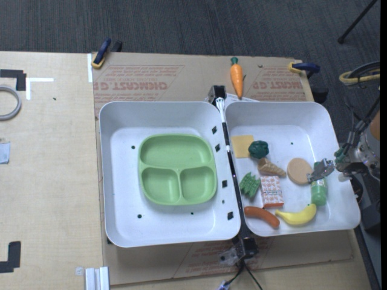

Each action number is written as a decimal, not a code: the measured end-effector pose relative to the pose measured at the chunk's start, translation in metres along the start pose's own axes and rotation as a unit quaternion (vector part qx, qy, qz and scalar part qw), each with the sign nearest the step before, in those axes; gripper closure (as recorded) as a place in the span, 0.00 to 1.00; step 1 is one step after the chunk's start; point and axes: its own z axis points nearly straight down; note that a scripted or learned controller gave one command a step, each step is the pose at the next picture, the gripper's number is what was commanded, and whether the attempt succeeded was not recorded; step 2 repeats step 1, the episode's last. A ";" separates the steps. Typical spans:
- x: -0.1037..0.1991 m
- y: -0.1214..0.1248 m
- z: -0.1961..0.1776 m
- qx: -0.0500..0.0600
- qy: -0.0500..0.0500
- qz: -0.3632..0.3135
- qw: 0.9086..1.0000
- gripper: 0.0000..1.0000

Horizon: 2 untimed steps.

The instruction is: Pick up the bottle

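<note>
The bottle (318, 194) is small and green and stands near the right wall of the right bin (300, 116), just above the tip of a banana (297, 215). My gripper (323, 169) reaches in from the right edge and hangs directly behind and above the bottle's top, very close to it. Nothing shows the bottle lifted; it rests on the bin floor.
In the right bin lie a tan round cookie (298, 170), a sausage (262, 216), a small carton (271, 191), green broccoli pieces (259, 149), a yellow cheese slice (242, 145) and a leafy green toy (250, 184). The left bin (115, 180) holds a green divided plate (178, 170). A carrot (236, 77) lies behind the bins.
</note>
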 end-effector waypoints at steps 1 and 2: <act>0.000 0.000 -0.010 0.000 -0.001 0.001 1.000 1.00; 0.000 0.000 -0.010 0.000 -0.001 0.001 1.000 1.00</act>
